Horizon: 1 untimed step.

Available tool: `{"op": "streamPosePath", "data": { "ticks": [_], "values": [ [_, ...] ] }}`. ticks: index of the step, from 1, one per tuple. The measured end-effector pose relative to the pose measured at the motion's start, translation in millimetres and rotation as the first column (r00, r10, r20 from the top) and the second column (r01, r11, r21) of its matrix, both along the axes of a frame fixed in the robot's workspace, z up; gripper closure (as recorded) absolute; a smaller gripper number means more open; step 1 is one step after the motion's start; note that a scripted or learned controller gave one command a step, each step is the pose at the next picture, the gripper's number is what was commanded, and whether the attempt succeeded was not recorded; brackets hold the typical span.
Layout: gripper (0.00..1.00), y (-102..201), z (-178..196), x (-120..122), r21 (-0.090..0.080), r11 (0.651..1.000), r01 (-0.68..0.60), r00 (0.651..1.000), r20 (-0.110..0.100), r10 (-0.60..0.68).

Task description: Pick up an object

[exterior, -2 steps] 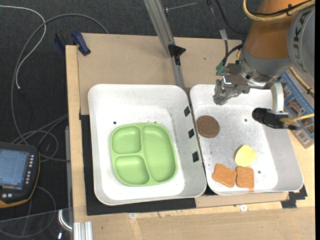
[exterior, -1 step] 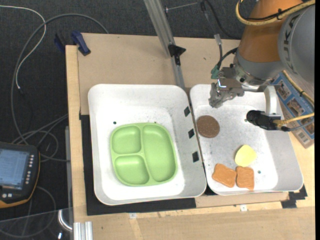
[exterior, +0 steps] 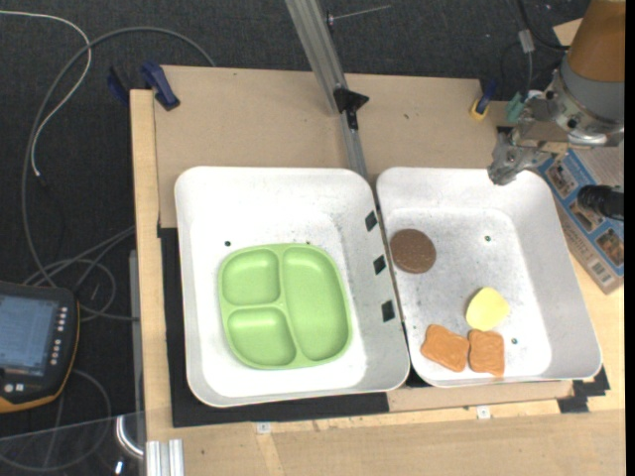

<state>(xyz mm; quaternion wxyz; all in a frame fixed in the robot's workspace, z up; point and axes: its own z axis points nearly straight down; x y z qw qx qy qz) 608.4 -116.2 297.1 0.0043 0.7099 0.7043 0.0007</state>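
Standing by the bench, I saw two white bins side by side. The left bin [exterior: 198,206] held a green plate [exterior: 286,305] with three little parts in it. The right bin [exterior: 556,256] held the food toys — a round brown patty [exterior: 413,250] near the middle wall, a yellow lump [exterior: 487,308] lower down, and two orange-brown squares [exterior: 464,350] touching each other just beside the front edge. The yellow lump sat right above the squares.

The arm [exterior: 595,58] came in from the right, grey with an orange band. Its gripper [exterior: 504,167] hung over the far right corner of the right bin, well apart from all the food toys. Nothing was between its tips. I could not tell if the claw was apart or together — it was too small and blurry.
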Motion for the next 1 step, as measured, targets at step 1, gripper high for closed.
{"op": "streamPosePath", "data": {
  "ticks": [1],
  "values": [
    [1.0, -58.6, -94.8, 18.8, 0.005, 1.0, -0.002, 1.0, -0.016, 0.002]
  ]
}}
